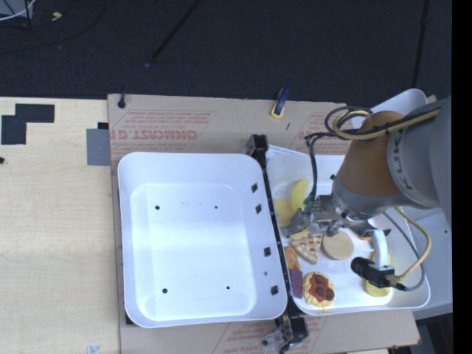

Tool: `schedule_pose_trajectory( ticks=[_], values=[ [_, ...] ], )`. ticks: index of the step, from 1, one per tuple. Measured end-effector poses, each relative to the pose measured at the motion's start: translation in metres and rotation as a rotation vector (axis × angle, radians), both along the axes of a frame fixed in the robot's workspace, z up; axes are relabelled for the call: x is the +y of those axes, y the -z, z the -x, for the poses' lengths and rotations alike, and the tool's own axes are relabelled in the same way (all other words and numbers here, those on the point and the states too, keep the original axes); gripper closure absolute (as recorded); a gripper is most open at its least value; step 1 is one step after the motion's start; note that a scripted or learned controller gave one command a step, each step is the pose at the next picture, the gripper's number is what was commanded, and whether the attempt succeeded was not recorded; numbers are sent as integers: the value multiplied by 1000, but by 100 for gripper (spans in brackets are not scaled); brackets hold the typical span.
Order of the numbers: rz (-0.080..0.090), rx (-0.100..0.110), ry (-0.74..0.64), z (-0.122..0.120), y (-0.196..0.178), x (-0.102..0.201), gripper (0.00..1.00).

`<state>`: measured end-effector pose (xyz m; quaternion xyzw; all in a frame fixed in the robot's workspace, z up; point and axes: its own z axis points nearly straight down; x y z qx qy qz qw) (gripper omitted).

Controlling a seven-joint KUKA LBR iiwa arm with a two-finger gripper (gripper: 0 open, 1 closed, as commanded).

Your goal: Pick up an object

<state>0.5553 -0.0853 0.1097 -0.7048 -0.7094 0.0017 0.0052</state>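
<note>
Grey claw (304,220), grip unreadable, hangs over crowded right bin (420,297); left bin (125,198) offers room.

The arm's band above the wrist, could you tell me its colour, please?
Orange band, seen in the camera view.

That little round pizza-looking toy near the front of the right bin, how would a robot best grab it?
Probably from straight above, fingers closing across the rim of the round pizza toy. It lies flat in the right bin, so only its edges offer grip. A purple piece sits close on its left, so closing front to back looks safer. The gripper is farther back.
</note>
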Motion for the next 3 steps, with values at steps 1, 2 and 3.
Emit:
schedule_pose_trajectory(
  ticks=[1,2,3],
  values=[
    [3,-3,9,0,-15,-6,100],
    [4,-17,-1,-64,-82,53,100],
    [5,-27,3,-90,-299,79,100]
  ],
)
